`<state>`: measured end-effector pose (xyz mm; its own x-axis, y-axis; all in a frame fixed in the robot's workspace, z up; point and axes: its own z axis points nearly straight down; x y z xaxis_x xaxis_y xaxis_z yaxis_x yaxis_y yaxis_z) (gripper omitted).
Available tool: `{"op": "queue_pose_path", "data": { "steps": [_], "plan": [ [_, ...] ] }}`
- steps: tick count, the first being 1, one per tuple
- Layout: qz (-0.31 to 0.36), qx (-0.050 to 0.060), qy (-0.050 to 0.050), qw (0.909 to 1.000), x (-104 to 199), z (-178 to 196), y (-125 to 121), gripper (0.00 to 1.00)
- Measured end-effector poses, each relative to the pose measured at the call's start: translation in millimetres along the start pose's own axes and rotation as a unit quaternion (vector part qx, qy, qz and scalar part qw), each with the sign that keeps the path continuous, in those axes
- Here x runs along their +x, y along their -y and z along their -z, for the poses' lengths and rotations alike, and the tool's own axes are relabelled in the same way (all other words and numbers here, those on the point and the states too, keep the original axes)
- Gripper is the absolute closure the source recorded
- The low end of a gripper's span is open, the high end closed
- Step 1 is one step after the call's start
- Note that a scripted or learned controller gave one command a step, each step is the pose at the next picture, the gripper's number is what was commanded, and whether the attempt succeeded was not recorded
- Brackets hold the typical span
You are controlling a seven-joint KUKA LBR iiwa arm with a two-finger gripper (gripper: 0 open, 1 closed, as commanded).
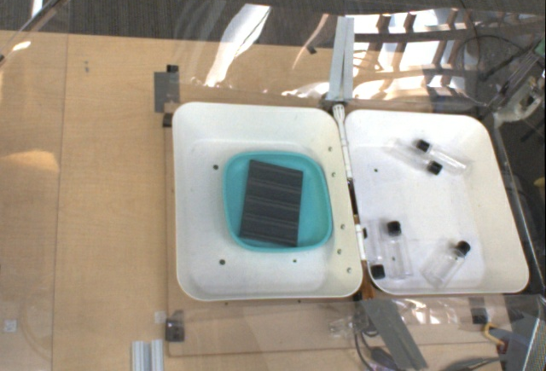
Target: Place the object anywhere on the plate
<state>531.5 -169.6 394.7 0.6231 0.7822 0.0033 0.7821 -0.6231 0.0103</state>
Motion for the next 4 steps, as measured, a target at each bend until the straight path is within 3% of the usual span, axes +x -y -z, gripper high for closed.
{"op": "queue_pose_path", "data": {
  "steps": [1,2,3,4],
  "plan": [
    [-0.073,0.0,0.0,0.9973,-34.4,42.4,26.9,0.0],
    [-0.263,0.0,0.001,0.9648,-51.5,41.7,13.5,0.0],
    [-0.331,0.0,0.001,0.9435,-54.8,41.6,11.0,0.0],
    [-0.337,0.001,0.001,0.9415,-54.6,41.4,11.1,0.0]
  ]
}}
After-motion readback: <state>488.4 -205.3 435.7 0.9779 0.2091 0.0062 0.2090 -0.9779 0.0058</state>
